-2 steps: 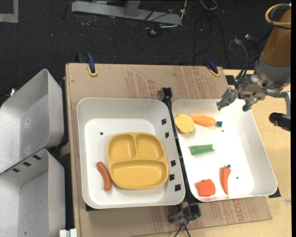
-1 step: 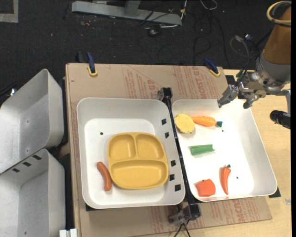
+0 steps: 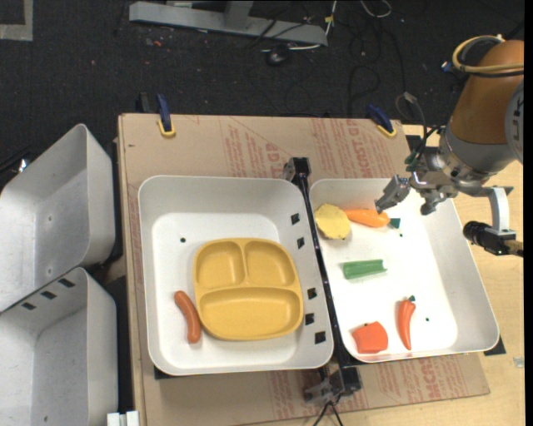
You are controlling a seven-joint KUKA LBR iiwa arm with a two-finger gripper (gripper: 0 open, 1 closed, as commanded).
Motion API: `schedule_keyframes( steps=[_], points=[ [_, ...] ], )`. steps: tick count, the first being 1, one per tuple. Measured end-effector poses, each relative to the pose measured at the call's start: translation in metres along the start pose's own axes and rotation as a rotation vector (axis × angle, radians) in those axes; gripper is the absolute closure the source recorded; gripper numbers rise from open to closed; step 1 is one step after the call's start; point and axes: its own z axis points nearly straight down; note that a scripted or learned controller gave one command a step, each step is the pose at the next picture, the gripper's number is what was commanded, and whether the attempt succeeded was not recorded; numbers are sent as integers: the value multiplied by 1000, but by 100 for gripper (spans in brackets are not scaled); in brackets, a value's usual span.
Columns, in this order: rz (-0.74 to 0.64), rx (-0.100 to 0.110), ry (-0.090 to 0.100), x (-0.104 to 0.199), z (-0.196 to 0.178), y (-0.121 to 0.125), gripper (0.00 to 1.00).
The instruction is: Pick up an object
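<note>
The gripper (image 3: 413, 196) hangs spread open, holding nothing, over the right bin's (image 3: 466, 274) far edge, just beside the carrot (image 3: 367, 218).

A dark speckled floor (image 3: 75, 75) lies beyond the bench, crossed by black cables (image 3: 366, 75) and a grey metal bar (image 3: 225, 21). The bench carries a brown cardboard sheet (image 3: 250, 137) held by blue-and-yellow clamps (image 3: 165, 116). Two white tubs (image 3: 50, 250) sit at left.
</note>
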Motion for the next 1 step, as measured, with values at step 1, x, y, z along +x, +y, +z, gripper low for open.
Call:
schedule_keyframes(
  steps=[1],
  points=[
    [1,-1,0,8,49,-5,0]
  ],
)
